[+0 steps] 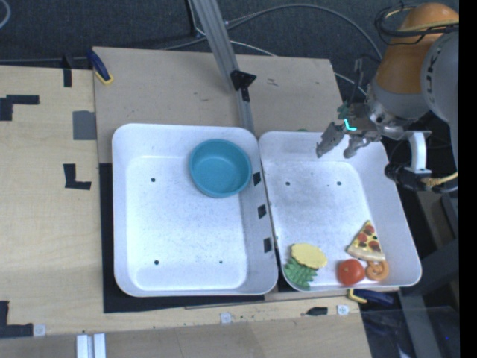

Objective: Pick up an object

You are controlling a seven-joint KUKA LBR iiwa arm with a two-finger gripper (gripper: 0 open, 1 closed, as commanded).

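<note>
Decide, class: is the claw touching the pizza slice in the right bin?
Apart. The camera view shows the claw at the bin's far edge, bare white floor separating it from the pizza slice.

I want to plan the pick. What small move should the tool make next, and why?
Probably travel toward the near end of the right bin. The tool hangs open over that bin's far end with nothing between its fingers, while the pizza slice, tomato and yellow piece lie there.
</note>
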